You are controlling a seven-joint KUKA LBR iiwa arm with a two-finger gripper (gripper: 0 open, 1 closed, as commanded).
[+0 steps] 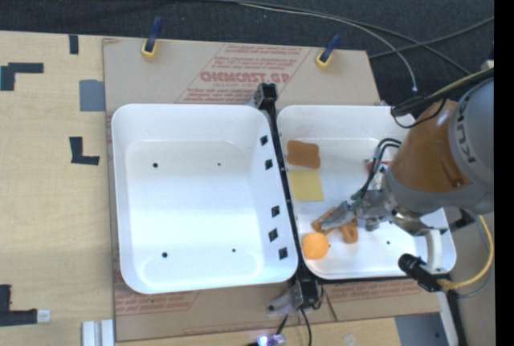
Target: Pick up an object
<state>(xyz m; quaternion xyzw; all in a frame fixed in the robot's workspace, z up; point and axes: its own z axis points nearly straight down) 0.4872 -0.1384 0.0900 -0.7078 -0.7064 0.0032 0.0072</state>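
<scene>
The gripper (347, 216) is seen low inside the right bin (337, 118), a shallow tray of smooth, glossy white plastic with rounded corners. Whether the fingers are apart or together cannot be told, as the metal tip is small and partly blurred against the objects under it.

Directly at the tip a long, thin brown piece (328, 217) is found, lying at a slant, with a short, stubby orange-brown piece (350, 234) just beside it on the side nearer the camera. Neither is shown clearly clamped. A small round orange ball (316, 246), matt and smooth, rests near the tip, toward the divider and the near rim. Beyond the tip, toward the far wall, a flat pale-yellow square (306, 185) like a slice is laid, and touching its far edge sits a rounded brown block (303, 154) with soft corners.

The arm (434, 160) is built of smooth grey casing with a broad orange band above the wrist, and dark cables are looped beside it.

Well to the far side of the divider from the tool, the left bin (128, 176), of the same white plastic, is marked by a few small dark dots on its floor. Both bins are set on a brown cardboard sheet (241, 71) printed with red lettering, of which "CHEMCAST GP" can be read; the smaller lines are too fine to make out. The sheet is held by two yellow-tipped clamps (150, 43) at its far edge.
</scene>
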